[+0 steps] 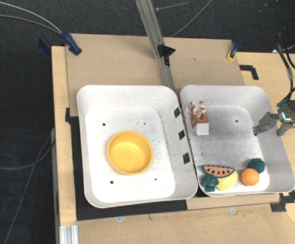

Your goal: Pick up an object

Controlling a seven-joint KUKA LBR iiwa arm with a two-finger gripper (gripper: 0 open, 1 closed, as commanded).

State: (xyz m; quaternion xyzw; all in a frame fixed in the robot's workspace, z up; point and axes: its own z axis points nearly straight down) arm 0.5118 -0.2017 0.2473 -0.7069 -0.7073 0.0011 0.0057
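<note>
Along the near wall of the right bin (269, 98), four toys cluster: a watermelon slice (219, 170), a banana (227, 181), an orange (250, 177) and a dark green piece (257, 164). A small carton (198, 118) lies apart toward the bin's far left, the easiest candidate. The pincer (269, 122) hovers at the bin's right rim, fingers apart, holding nothing. A yellow bowl (130, 152) occupies the left bin (94, 111) on the desk (111, 55).
</note>
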